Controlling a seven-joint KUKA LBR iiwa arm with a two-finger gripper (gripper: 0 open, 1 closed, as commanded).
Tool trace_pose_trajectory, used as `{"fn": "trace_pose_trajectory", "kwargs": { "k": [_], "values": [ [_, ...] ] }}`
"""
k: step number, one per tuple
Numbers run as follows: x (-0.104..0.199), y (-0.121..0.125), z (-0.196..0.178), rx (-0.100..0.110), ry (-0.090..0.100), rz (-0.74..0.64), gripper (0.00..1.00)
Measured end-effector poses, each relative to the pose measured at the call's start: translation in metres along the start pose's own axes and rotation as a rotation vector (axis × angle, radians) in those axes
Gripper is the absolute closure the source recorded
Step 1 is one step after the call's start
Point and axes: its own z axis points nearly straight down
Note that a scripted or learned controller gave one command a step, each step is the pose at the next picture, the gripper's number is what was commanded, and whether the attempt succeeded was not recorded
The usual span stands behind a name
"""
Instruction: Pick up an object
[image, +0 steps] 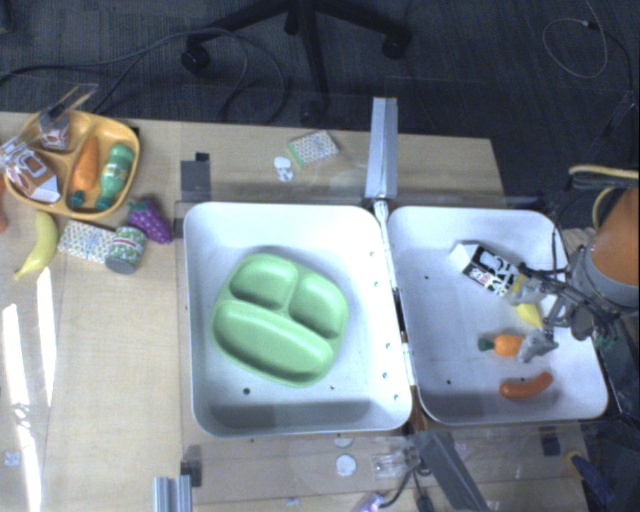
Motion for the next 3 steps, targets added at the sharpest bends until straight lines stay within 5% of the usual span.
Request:
{"fn": "trace_pose_trajectory", "kwargs": {
  "k": [1,2,3],
  "values": [
    [0.032,-0.005,0.037,-0.009,0.028,-0.431,0.0],
    [0.027,-0.004,0.024,-0.006,0.016,-0.429,1.0],
    [0.027,-0.004,0.023,-0.006,0.016,-0.429,0.0]
  ]
}}
